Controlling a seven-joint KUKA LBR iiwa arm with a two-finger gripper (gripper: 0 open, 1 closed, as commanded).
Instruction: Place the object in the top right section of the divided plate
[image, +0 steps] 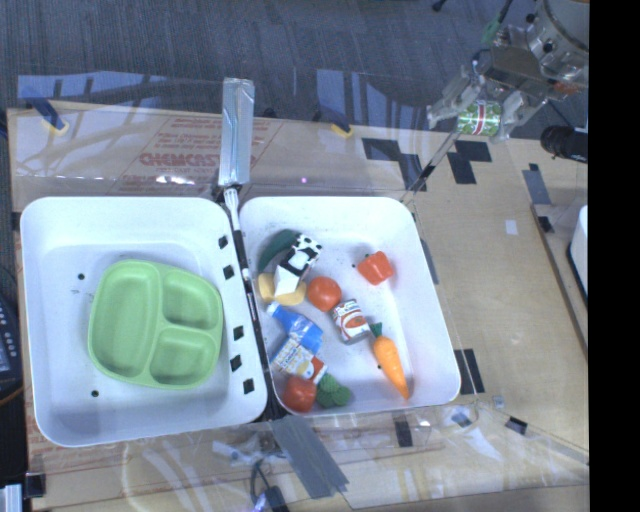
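Gripper (487, 108) sits at the top right of the view, above the table (500, 290) and well outside both bins, its fingers closed on a small can (480, 121). Can is lying roughly sideways between the fingers, green body with a white and red label band, silvery end; tiny in frame, label text unreadable. Just below and left of the gripper is the right bin (425, 300), white and shallow, with a clutter of toy food: orange-red pepper-like piece (376, 268) near the upper right, red tomato (323, 293) in the middle, small red-and-white can (349, 320) just beside it, orange carrot (391, 364) with green top toward the lower right. Black-and-white cow-pattern carton (297, 260) sits upper left, touching a dark green vegetable (276, 245) and a yellow piece (280, 290). Blue bottle (297, 322) lies below that, then a printed packet (293, 356), a second red tomato (299, 395) and a green broccoli-like piece (335, 394) at the bottom edge. Left bin (50, 400) is alongside, touching the right one along a taped seam. In it lies the divided plate (155, 323), light green, rounded-square, three sections: one large on the left, two smaller on the right, top and bottom. Plate is well apart from the held can, with the whole right bin in between. A grey tape-wrapped post (236, 130) stands at the back between the bins.
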